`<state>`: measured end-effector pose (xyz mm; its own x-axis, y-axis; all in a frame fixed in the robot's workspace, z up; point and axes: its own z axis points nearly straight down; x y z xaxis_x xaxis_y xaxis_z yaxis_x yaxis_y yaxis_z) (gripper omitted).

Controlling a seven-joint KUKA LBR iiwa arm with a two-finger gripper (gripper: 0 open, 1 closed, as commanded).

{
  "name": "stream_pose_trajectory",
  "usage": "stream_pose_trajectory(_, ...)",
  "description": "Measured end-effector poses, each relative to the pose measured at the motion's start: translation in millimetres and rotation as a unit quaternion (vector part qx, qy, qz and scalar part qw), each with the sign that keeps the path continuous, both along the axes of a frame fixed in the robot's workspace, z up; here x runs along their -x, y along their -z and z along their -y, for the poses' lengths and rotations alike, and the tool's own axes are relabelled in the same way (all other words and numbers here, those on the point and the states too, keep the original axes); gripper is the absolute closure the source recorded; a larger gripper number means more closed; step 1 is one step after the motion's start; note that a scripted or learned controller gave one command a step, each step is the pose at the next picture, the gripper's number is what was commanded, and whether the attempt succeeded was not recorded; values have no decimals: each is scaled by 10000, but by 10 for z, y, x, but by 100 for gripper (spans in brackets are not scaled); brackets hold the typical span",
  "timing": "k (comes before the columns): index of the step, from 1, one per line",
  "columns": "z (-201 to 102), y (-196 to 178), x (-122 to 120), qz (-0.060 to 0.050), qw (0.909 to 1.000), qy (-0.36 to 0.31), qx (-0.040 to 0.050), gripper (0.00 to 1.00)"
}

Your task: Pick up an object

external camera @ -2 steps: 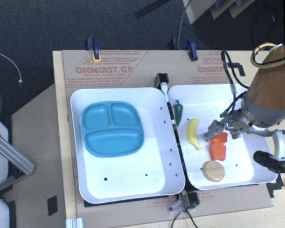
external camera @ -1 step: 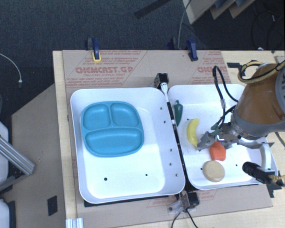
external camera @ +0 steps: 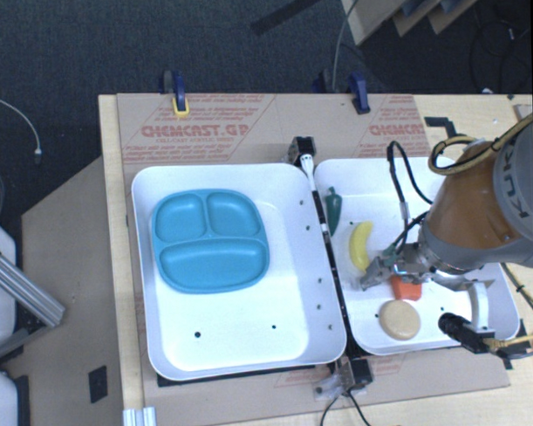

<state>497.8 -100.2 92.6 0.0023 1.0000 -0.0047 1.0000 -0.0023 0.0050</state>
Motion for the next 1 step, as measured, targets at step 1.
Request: stream_pose_trajectory(1, 15, -150, -28, 58, 10000, 9, 20, 100)
